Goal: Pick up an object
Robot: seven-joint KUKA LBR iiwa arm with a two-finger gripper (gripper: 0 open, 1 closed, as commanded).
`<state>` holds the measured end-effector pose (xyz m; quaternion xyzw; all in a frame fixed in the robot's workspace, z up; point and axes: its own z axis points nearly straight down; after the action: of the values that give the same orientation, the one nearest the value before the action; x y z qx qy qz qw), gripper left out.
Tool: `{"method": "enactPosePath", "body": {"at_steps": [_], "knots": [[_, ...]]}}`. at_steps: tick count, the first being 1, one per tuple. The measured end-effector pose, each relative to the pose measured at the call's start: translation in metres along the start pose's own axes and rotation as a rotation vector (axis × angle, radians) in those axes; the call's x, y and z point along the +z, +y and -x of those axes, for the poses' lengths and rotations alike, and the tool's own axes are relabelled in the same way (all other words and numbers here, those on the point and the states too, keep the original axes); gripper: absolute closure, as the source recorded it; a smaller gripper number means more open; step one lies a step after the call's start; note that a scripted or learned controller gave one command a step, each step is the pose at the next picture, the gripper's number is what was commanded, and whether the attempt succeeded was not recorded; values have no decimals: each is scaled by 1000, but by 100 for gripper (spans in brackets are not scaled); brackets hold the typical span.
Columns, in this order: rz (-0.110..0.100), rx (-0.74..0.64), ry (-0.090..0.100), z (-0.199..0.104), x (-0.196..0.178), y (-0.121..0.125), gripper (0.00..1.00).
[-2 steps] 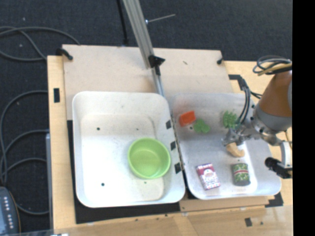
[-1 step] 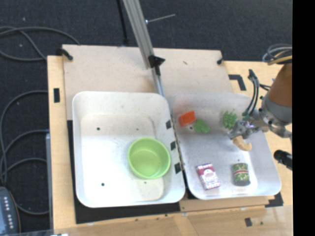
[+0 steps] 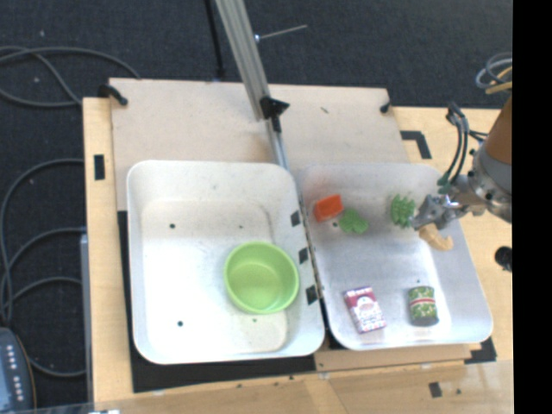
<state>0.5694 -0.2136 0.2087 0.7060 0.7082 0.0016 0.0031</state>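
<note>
The arm's two-finger gripper hung over the right white bin, near its right wall. Whether it was wide or narrow, I could not tell. A spiky green toy sat just left of it; a tan piece lay just below. Elsewhere in that bin: orange block, small green lump, red-and-white packet, green can. A lime-green round plastic bowl sat in the left white bin.

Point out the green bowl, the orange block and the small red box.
green bowl (image 3: 261, 278): camera view, inner floor.
orange block (image 3: 328, 206): camera view, top face.
small red box (image 3: 365, 309): camera view, printed top.
</note>
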Motion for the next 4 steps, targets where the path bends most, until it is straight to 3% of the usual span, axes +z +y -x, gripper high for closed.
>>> {"method": "enactPosePath", "body": {"at_steps": [1, 4], "knots": [[-2, -1, 1, 1, -24, 1, 100], [-8, -4, 3, -152, -4, 29, 100]]}}
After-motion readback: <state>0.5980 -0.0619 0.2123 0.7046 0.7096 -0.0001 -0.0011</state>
